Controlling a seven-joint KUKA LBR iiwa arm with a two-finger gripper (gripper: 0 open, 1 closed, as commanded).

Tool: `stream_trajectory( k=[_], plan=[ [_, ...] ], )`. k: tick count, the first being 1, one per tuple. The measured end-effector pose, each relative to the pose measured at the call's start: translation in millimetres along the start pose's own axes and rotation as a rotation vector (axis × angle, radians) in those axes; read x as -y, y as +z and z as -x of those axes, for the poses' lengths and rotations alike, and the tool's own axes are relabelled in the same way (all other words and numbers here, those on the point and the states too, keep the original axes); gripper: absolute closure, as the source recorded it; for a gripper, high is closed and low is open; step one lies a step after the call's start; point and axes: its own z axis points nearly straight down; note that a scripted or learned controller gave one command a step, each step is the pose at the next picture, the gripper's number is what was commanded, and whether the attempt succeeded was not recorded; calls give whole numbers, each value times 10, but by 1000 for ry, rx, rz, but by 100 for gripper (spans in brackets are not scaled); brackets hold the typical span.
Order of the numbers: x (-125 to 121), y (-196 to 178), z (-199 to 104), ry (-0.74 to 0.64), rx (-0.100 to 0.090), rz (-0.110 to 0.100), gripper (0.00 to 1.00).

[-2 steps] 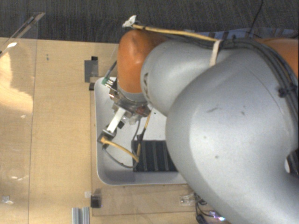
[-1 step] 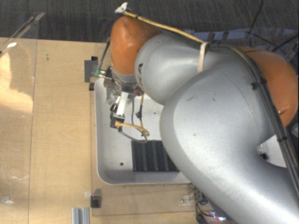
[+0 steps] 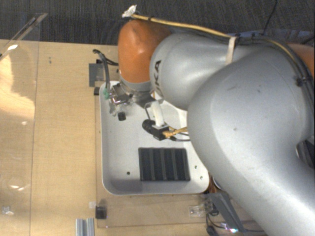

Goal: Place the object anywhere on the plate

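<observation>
Pincer: my pincer (image 3: 117,101) hangs over the far left corner of the white bin (image 3: 117,149), close to its left wall. From this slant I cannot tell how far open it is, and I see nothing that I could call held.
Arm: my grey arm (image 3: 246,127) comes in from the right and covers most of that side; the orange band (image 3: 139,47) sits just above the wrist, over the bin's far edge.
Task's thing: a black ribbed slab (image 3: 164,164) lies flat on the bin floor, toward the near rim and right of the middle, well apart from my pincer. I cannot tell whether it is the object or the plate.
Small dark bit: a small dark bit (image 3: 121,116) shows just below my pincer; too small to say what it is, or whether it lies loose.
Counter: the pale wooden counter (image 3: 64,132) carries the bin. A small black block (image 3: 100,212) stands on it just off the bin's near left corner.
</observation>
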Motion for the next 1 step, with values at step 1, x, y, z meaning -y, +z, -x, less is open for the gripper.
stream_trajectory(
  k=[1],
  plan=[
    [-150, 247, 234, -472, 5, 7, 100]
  ],
)
